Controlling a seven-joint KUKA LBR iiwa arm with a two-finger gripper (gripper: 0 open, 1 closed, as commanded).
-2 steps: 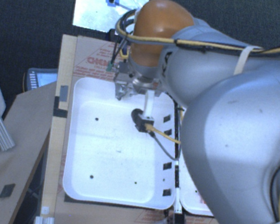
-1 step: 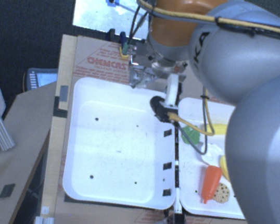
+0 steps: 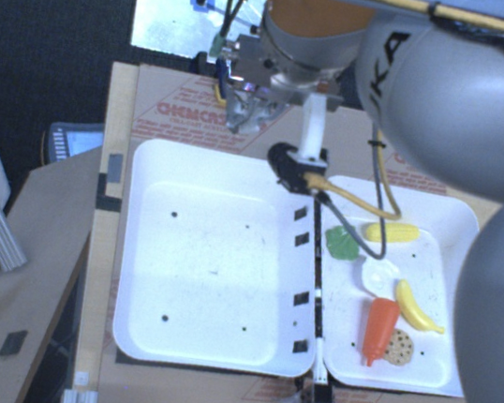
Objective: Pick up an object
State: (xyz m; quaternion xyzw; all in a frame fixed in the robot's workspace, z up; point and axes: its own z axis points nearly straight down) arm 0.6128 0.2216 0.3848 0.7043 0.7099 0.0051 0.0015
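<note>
Nearest me, low in the right bin (image 3: pixel 429 371), I see a cookie (image 3: pixel 398 348) touching an orange carrot (image 3: pixel 379 328), then a yellow banana (image 3: pixel 417 307), a green piece (image 3: pixel 342 244) and a yellow corn-like piece (image 3: pixel 391 232). Beyond, at upper centre, the gripper (image 3: pixel 251 115) hangs past the bins' far rim; I cannot tell its opening or load.

Red block lettering on the cardboard sheet (image 3: pixel 190 115) under the bins, along its far edge, upside down from this angle; reads roughly "CHEMCR", with the rest cut off by the gripper (image 3: pixel 247 114). More red print at the sheet's near edge, too small to read. Large dark letters on the grey arm (image 3: pixel 458 96), partly visible: apparently "KU" of the maker's name.
</note>
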